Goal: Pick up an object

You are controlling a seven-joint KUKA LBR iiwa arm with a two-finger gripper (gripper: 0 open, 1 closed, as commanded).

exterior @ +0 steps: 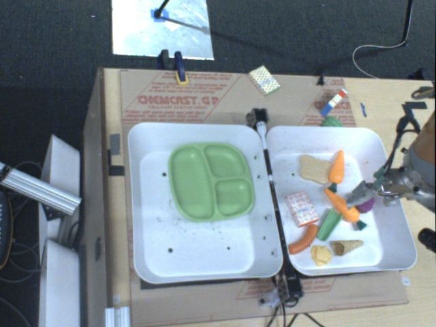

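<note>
Two bins (157,251) are seen; the gripper (361,195) is lowered among toys in the right one, its grip impossible to tell.

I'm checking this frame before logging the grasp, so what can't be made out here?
- Two-finger gripper: fingers blurred, open or shut unclear.
- Small purple toy: partly covered by the gripper, shape unclear.
- Grey arm: cut off by the right edge.
- Small red-and-white printed packet: print too small to read.
</note>
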